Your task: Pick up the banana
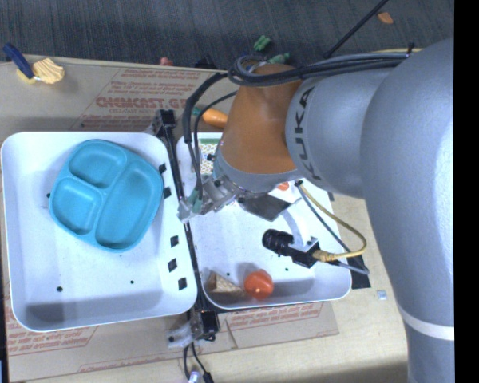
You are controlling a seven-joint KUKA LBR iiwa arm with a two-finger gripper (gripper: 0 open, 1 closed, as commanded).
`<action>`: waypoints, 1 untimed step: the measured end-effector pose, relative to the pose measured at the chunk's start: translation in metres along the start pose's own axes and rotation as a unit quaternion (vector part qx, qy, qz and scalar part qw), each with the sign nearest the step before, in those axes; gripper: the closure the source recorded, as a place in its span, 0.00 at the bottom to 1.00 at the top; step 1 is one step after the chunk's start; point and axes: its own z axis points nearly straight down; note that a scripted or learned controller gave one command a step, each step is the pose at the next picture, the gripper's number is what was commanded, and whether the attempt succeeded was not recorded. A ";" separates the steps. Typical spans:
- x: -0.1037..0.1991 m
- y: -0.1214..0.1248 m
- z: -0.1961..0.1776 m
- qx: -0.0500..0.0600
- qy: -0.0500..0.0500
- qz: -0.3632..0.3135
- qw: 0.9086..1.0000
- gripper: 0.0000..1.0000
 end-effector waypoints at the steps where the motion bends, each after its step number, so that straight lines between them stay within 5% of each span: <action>1: 0.000 0.000 -0.010 0.001 0.000 -0.002 1.000 1.00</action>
